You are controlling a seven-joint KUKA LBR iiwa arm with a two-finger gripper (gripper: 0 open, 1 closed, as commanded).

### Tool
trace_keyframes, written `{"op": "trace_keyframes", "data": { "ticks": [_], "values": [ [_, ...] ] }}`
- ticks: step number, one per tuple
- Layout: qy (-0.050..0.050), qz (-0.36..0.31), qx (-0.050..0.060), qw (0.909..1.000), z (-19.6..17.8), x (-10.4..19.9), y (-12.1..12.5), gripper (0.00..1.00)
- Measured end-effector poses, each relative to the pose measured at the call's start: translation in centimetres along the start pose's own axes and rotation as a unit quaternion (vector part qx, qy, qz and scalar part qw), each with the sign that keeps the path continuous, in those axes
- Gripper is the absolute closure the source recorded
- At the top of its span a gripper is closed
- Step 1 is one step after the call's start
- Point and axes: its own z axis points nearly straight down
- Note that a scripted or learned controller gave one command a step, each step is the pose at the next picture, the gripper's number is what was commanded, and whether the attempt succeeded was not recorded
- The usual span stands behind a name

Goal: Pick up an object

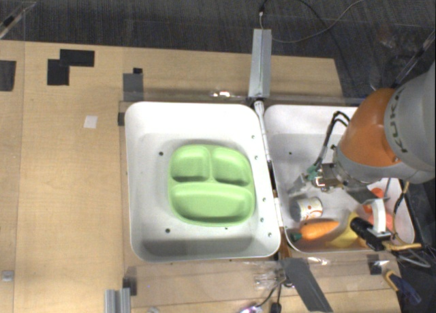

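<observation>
My gripper (312,181) hangs low in the right bin (289,134), near its middle, under the grey wrist with the orange band. Just below it, toward the front, lies a small white cup with a red mark (307,207). An orange carrot (319,230) rests along the bin's front wall, with a yellow banana-like piece (346,234) to its right. A red and white item (378,211) is partly hidden under the arm. Nothing shows between the gripper's tips.
The left bin (146,168) holds a green divided plate (210,183) at its centre. A metal rail (260,66) runs back from the seam between the bins. Cables trail at the right side and front edge.
</observation>
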Motion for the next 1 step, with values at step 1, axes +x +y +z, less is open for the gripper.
{"op": "trace_keyframes", "data": {
  "ticks": [1],
  "values": [
    [-0.001,-0.037,-0.004,0.9993,-0.11,0.47,-3.09,0.00]
  ]
}}
